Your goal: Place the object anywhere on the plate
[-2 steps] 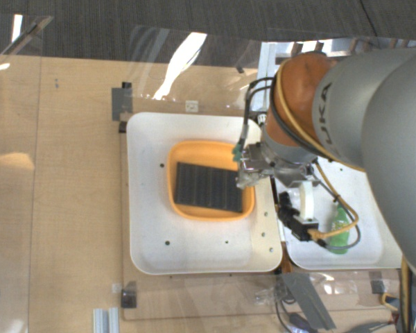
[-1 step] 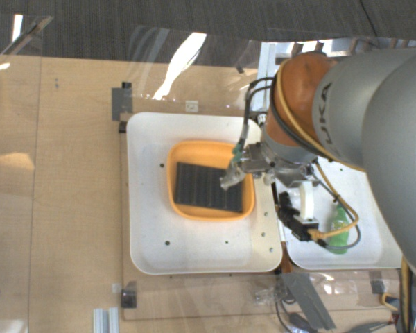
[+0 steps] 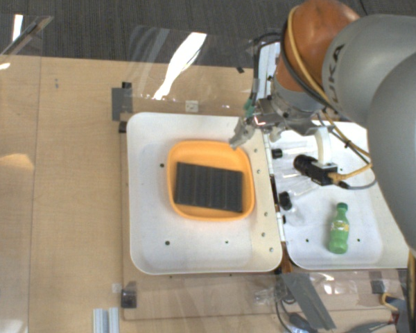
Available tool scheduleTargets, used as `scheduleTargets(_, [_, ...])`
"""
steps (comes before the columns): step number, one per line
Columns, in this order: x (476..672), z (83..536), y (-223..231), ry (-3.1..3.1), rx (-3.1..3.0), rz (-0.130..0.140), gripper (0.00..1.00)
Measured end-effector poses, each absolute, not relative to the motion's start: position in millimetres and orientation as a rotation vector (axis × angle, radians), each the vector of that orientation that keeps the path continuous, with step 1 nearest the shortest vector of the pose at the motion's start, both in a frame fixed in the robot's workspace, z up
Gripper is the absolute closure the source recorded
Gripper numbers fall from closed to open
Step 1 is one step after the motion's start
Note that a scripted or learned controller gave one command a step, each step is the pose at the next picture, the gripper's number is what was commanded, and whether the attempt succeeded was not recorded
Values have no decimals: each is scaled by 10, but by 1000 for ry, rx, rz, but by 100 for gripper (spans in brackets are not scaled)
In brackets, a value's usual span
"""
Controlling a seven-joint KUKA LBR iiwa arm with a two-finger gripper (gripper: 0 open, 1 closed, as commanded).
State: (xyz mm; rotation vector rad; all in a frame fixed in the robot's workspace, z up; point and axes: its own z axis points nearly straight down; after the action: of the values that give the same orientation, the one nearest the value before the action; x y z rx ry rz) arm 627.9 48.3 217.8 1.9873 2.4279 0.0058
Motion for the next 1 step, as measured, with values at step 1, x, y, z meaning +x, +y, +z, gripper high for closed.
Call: scheduleTargets(1, [6538,3189,184,2456,1950,7,0])
